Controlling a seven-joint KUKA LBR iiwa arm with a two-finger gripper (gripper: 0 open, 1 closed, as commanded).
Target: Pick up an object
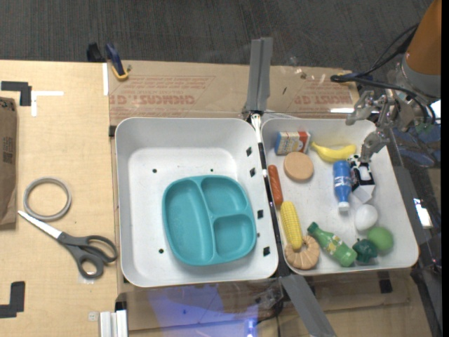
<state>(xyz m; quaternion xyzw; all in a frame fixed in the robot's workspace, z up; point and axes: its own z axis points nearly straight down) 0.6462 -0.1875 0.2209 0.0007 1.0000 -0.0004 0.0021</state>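
Over the right bin (403, 209) our gripper (362, 168) hangs low near the far right wall, its dark fingertips close above the floor; we cannot tell from this slant how the jaws stand, and we see nothing held between them. Just to its left lies the blue bottle (341, 182), the nearest candidate for a pick, its long axis running from the far side towards the near side of the bin with the white cap at the near end. By our judgement the coming move turns on that small leftward offset: the jaws should straddle the bottle across its narrow width, not along its length.

Around it, the yellow banana (332, 150) sits just beyond the bottle's far end, and the white egg (365, 217) lies just past the cap, close enough to be knocked. Further left we see the round cracker (299, 167), the small carton (292, 142), the hot dog (275, 186) and the corn cob (290, 225). The green bottle (331, 244), the broccoli (365, 250) and the green apple (381, 239) crowd the near edge. The teal tray (208, 220) rests in the left bin (140, 146), well apart.
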